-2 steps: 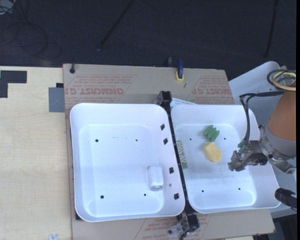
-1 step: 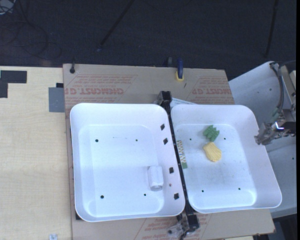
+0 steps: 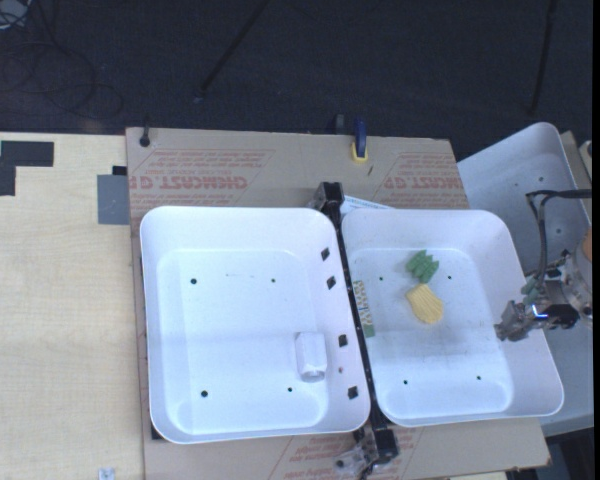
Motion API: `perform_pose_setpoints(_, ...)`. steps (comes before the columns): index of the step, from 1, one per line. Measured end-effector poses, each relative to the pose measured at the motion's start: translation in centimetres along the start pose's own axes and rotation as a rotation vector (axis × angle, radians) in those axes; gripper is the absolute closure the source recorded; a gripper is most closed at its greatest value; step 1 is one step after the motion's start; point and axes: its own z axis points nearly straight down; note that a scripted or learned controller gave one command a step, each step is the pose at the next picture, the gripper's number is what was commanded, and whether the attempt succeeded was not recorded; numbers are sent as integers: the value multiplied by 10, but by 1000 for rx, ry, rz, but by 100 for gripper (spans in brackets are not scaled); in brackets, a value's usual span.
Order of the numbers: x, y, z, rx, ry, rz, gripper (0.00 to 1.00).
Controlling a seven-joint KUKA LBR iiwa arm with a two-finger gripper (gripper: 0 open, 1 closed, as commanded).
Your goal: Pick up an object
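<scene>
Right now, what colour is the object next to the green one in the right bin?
Yellow, seen in the camera view, just below the green object.

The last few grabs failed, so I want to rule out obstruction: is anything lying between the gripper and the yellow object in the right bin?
Nothing visible does. The gripper sits at the right bin's right rim, and only bare bin floor lies between it and the yellow object. The green object sits just beyond the yellow one, off that path.

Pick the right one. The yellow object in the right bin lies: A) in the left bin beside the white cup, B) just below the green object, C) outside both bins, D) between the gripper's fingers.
B: the yellow object lies on the floor of the right bin, just below the green object, apart from the gripper at the bin's right edge.
</scene>
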Motion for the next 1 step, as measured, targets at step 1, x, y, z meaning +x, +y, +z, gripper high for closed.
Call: perform_pose_setpoints(1, -18, 2, -101, -20, -8, -2, 100)
